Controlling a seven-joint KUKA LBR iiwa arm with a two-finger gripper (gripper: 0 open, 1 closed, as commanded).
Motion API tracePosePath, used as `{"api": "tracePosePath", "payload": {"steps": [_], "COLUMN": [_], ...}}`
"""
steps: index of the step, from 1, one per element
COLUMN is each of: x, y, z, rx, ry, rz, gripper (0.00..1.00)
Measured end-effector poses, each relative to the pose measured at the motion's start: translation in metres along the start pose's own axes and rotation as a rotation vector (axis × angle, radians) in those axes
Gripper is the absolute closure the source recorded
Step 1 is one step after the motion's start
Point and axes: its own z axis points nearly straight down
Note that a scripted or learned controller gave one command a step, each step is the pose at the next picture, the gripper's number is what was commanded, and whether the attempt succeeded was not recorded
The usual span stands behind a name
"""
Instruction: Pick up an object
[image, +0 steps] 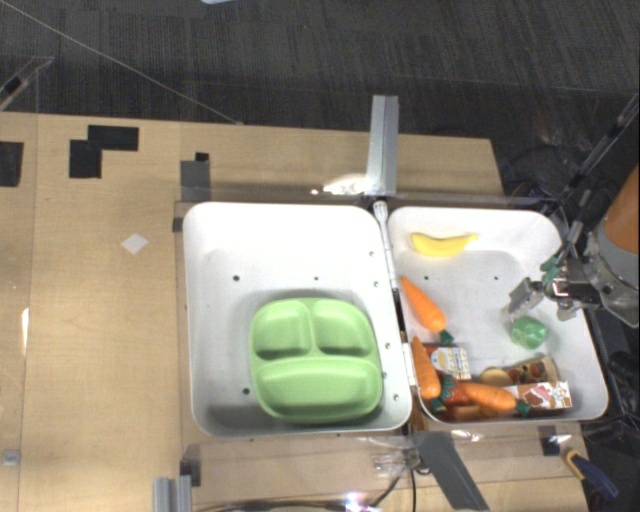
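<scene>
The right bin (490, 268) holds a yellow banana (443, 243) at its back and an orange carrot (424, 305) by its left wall. A small green round object (528, 331) lies near the right wall. More carrots (485, 397), two small cartons (452, 360) and a brown piece (495, 377) crowd the front edge. My gripper (545, 300) hangs at the bin's right side, just above and behind the green object. It is open, with nothing between its fingers.
A green divided plate (315, 357) lies in the front half of the left bin (230, 250). A metal post (383, 150) stands behind the wall between the bins. Bare white floor lies in the middle of the right bin.
</scene>
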Motion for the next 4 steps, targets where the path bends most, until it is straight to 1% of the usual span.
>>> {"api": "tracePosePath", "payload": {"steps": [1, 2, 3, 4], "x": [-0.068, -0.060, -0.059, -0.014], "y": [0.015, 0.039, 0.041, 0.035], "z": [0.102, 0.149, 0.138, 0.028], "rx": [0.000, -0.003, -0.008, -0.002], "ry": [-0.001, -0.001, -0.001, -0.001], "rz": [0.119, 0.129, 0.129, 0.179], "gripper": [0.00, 0.00, 1.00, 1.00]}}
